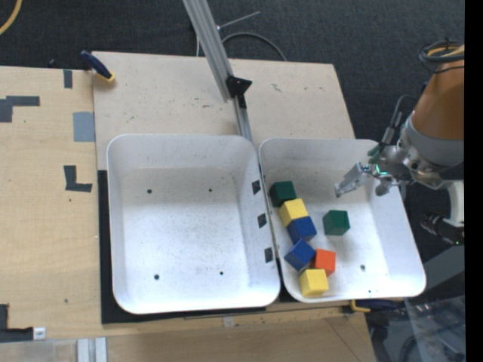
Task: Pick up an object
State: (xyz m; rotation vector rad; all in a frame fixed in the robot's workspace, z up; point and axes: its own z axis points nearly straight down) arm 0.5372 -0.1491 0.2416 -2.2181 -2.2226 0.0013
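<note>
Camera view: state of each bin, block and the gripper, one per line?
Left bin: no blocks inside.
Right bin: holds seven blocks.
Lone green block: resting, apart from the others.
Six-block cluster: resting along the bin's left wall.
Gripper: above the right bin, holding nothing.

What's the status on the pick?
Pincer open, holding nothing, above right bin. Lone green cube nearest, sitting apart. Other cubes clustered along bin's left wall. Nothing in the way.
</note>
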